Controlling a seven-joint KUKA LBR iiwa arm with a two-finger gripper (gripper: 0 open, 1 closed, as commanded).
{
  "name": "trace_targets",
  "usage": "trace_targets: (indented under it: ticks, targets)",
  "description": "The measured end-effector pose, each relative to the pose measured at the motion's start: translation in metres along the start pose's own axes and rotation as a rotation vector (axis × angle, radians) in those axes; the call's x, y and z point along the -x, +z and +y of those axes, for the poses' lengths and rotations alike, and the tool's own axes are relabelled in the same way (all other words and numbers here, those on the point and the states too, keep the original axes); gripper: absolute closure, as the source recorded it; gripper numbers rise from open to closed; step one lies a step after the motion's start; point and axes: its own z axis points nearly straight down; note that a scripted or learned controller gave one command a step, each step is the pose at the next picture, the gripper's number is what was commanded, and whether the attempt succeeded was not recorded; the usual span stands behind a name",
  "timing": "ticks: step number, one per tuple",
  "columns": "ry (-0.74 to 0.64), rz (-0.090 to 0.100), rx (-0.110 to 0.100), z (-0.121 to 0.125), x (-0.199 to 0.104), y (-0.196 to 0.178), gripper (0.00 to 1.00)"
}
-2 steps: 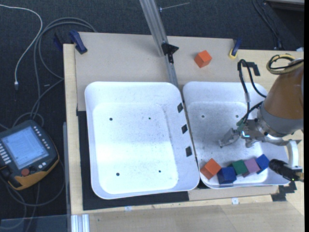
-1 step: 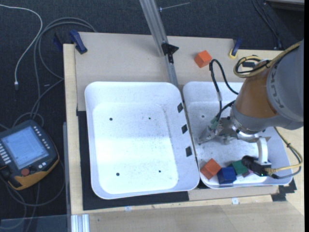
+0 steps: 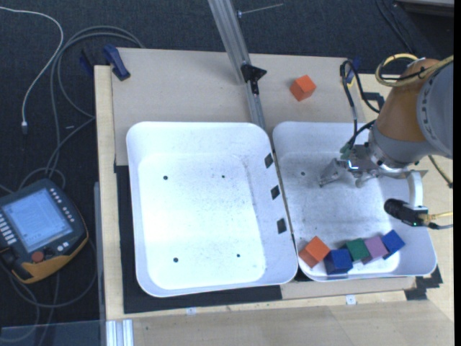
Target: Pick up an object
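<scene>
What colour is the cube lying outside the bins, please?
Orange, in the camera view.

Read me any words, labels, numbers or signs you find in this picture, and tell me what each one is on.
No text can be read.
Teach pendant left of the bench: its screen shows content too small and blurred to read.
Blocks in the right bin, orange block on the bench, gripper: no markings visible.

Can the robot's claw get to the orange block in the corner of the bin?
Probably yes. The claw hangs over the right bin, with bare floor between it and the orange block. But the block sits against the bin's wall and touches the blue block, so gripping could be tricky.
</scene>
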Motion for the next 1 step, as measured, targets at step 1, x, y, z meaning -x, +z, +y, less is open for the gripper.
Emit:
trace_targets:
  ticks: [1]
  targets:
    - [-0.005, 0.003, -0.001, 0.0439, -0.0058, 0.0005, 0.00]
